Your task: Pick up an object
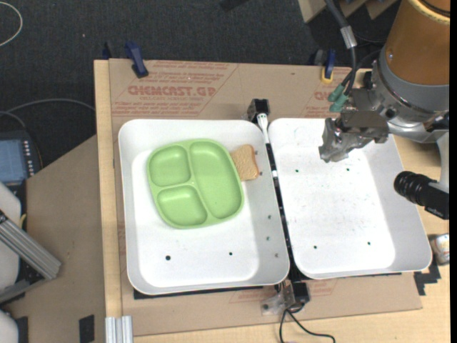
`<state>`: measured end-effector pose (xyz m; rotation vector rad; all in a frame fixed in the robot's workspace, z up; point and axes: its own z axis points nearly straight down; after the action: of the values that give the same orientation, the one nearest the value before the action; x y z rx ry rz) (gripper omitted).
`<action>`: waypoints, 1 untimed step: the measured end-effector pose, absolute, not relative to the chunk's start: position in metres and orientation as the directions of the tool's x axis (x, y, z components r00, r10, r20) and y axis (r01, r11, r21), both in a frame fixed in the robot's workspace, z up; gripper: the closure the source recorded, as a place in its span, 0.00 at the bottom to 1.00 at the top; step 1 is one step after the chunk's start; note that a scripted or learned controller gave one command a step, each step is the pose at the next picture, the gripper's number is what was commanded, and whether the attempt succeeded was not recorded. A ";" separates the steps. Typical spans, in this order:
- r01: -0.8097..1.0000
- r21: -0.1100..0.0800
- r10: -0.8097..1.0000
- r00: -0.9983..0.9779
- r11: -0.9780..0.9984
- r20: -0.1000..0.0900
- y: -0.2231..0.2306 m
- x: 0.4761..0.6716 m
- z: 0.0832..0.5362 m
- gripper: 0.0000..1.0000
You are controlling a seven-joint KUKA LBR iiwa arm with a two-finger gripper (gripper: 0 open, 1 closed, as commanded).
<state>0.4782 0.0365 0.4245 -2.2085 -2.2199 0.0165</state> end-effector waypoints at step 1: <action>1.000 -0.009 1.000 0.004 -0.004 -0.001 0.008 0.479 0.364 1.00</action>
<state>0.4786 0.0080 0.3638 -2.2221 -2.2125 0.0110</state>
